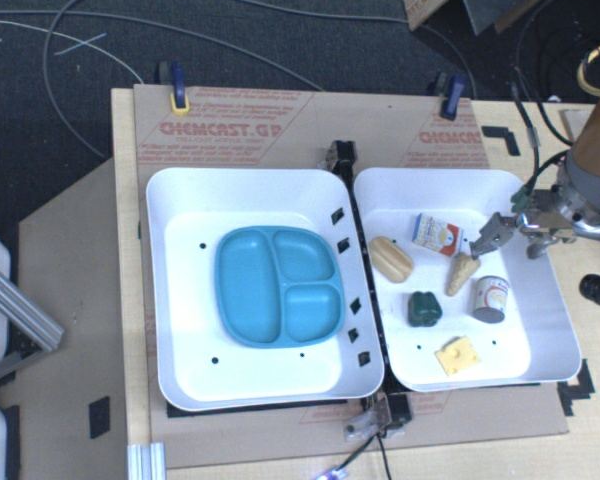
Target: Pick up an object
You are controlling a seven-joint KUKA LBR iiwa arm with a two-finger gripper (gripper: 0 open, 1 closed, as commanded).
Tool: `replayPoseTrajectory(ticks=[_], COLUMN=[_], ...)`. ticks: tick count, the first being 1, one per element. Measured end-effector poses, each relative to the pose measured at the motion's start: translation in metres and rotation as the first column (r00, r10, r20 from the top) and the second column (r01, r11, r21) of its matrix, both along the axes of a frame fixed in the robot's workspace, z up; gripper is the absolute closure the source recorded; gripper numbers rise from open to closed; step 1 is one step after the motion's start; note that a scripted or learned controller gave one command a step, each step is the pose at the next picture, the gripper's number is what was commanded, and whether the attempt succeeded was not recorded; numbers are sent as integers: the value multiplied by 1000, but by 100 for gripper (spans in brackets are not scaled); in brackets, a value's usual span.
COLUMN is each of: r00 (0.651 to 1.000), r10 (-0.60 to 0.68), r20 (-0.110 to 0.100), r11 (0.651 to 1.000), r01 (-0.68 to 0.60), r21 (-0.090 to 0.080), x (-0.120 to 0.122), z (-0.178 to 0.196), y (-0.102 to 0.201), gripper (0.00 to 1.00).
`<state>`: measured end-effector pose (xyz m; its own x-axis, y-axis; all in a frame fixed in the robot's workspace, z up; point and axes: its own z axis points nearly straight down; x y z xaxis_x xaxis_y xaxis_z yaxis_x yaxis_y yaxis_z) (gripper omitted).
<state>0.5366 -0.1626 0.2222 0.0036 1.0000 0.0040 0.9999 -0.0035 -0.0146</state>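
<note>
So, camera view, looking down on both bins: the gripper sits right of centre in the frame, over the right bin, arm coming in from the right edge. Fingers look spread apart w/ nothing between them, tho it's small and a bit blurry so take that loosely.

Key relation imo: the closest thing is the tan wedge-shaped piece, just below and slightly left of the fingertips, basically right beside them. Its long axis runs on a diagonal, upper right to lower left. So I'd guess that's the pick target, and the move is a short drop down-left w/ the fingers set across that diagonal. Can't tell if the tips are touching it or hovering above.

Other candidates nearby:
- small carton w/ red/blue print, left of the gripper, near it
- little can, lying tilted, below the gripper, just beside the wedge on its right
- bread-roll thing, further left, by the divider
- dark green lump, lower middle of the bin
- yellow cheese block, near the bin's lower edge

Left bin, centre-left of frame: holds just a blue divided plate, three compartments, nothing in any of them.

Risk, just my guess: wedge and can sit so close a finger might clip the can.
</note>
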Motion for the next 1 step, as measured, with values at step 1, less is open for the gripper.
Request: replayPoseTrajectory(ticks=[1], r00=[1000], r10=[4], r20=[14], r11=[1000], r01=[-4], r21=[-3], x=[3], z=[7], y=[0], gripper=[0])
